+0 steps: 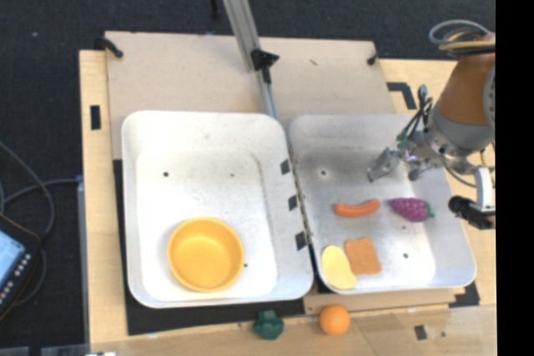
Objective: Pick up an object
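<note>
My end effector (392, 165) over right bin (334, 137) — finger gap unclear, cannot tell. Carrot (357, 208), purple grapes (410, 208) just below it; toast (363, 256), yellow piece (337, 267) near front edge.

A robotics lab; white bins (209, 129) on a bench (96, 179); aluminium camera mast (238, 4)

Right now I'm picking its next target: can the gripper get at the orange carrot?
Probably yes. The gripper hovers in the same right bin, just above the carrot, which lies apart from the purple piece, nothing over it.
</note>
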Robot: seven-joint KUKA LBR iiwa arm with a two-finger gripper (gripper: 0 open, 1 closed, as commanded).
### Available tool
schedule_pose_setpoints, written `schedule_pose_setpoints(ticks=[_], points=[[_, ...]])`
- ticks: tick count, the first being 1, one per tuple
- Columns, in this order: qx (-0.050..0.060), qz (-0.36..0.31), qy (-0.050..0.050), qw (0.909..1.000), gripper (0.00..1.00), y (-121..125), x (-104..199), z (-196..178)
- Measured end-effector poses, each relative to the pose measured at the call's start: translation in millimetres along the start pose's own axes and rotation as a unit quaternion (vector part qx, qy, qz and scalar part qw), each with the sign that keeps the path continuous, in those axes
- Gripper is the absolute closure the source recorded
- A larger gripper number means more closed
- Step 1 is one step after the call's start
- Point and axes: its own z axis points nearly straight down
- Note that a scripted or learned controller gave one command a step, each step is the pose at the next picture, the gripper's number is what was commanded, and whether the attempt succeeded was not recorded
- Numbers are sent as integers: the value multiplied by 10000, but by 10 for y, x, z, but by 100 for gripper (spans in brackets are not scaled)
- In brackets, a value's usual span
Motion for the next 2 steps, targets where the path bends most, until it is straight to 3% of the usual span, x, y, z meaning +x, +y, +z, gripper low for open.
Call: schedule_pose_setpoints(ticks=[1,2], points=[[-8,0,-2,10000,0,-3,-9,369],[-43,3,-11,10000,100,15,-21,230]])
